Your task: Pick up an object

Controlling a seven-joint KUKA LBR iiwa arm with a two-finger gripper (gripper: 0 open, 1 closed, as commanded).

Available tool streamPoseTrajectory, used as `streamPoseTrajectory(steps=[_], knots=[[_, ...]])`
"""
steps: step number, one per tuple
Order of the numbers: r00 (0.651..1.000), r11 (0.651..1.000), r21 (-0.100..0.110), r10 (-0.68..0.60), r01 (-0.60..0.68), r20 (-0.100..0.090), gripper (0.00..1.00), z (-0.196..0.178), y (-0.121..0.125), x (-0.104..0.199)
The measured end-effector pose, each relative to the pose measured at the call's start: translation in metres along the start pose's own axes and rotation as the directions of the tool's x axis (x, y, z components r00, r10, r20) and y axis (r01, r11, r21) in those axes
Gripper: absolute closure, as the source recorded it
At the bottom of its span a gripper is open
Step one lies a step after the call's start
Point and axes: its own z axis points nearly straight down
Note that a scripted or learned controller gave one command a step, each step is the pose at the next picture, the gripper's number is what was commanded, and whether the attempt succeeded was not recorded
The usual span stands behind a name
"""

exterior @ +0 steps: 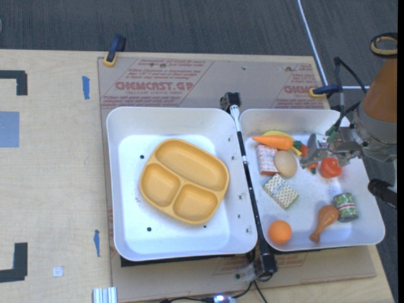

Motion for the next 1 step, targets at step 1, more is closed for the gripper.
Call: streamPoseTrajectory(steps=[1], knots=[[1.000, 1.000, -0.010, 0.002, -0.002, 0.003, 0.00, 0.1037, 0.0045, 0.0203]])
